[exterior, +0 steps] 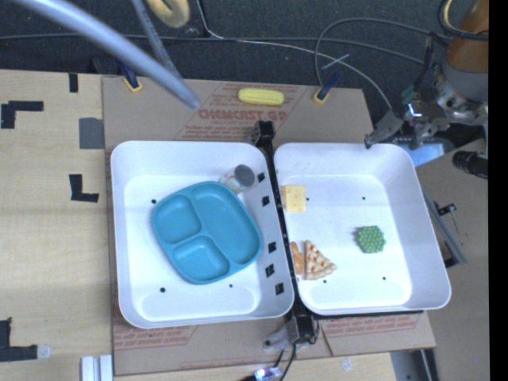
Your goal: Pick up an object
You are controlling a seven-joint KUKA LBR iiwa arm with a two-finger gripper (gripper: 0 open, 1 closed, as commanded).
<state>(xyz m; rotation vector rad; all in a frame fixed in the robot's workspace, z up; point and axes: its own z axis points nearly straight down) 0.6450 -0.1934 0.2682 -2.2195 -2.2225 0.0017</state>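
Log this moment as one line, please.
arm: grey arm with orange band at right bin's far-right corner | gripper: nothing held | right white bin: green bumpy ball untouched

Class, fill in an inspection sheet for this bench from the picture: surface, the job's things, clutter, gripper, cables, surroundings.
Surface: two white bins, left bin and right bin, side by side on a cardboard sheet.
Job's things: blue divided plate and small grey cup in the left bin; yellow square, pizza-slice toy and green bumpy ball in the right bin.
Clutter: yellow banana-like piece on the cardboard behind the bins.
Gripper: gripper above the right bin's far right corner, holding nothing that shows.
Cables: thin cables loop across the dark floor behind.
Surroundings: wooden bench top with black marks at left.
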